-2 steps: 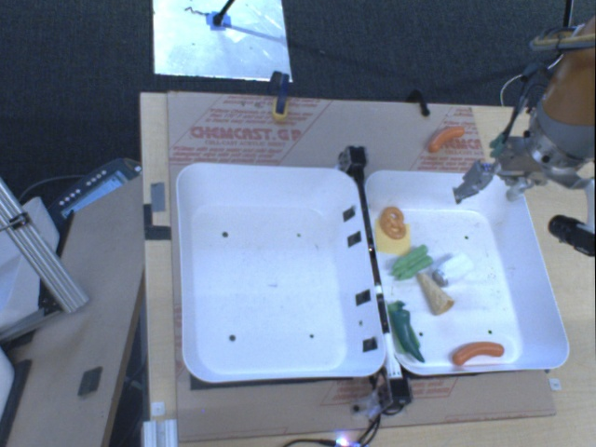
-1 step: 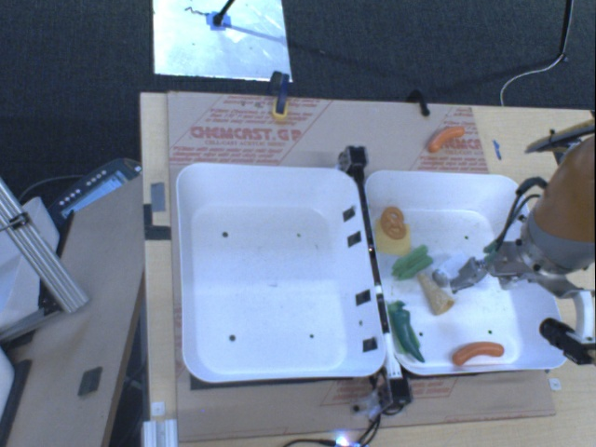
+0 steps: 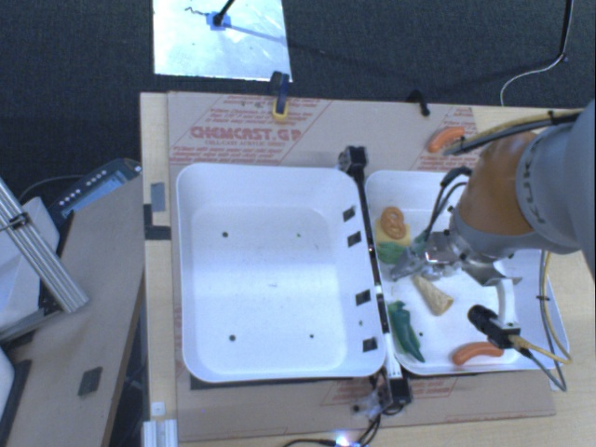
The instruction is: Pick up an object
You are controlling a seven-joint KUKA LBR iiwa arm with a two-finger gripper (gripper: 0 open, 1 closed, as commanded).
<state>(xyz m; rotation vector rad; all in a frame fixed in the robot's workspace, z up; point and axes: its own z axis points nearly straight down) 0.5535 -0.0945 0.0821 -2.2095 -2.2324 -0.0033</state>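
Note:
My gripper (image 3: 411, 265) is low in the right bin (image 3: 531, 277), near its left side. Just below it lies a tan cone (image 3: 434, 294). A yellow-green piece (image 3: 392, 248) is right beside it on the left, and an orange pretzel shape (image 3: 393, 220) sits further up. A green pepper (image 3: 405, 330) lies at the bin's lower left, with an orange sausage shape (image 3: 476, 352) along the front edge. I see nothing lifted by the gripper.
The left bin (image 3: 270, 180) stands next to the right one, with a black-clipped divider (image 3: 365, 250) between them. Another orange piece (image 3: 445, 139) lies on the board behind the right bin. The grey arm (image 3: 531, 194) covers the bin's upper right.

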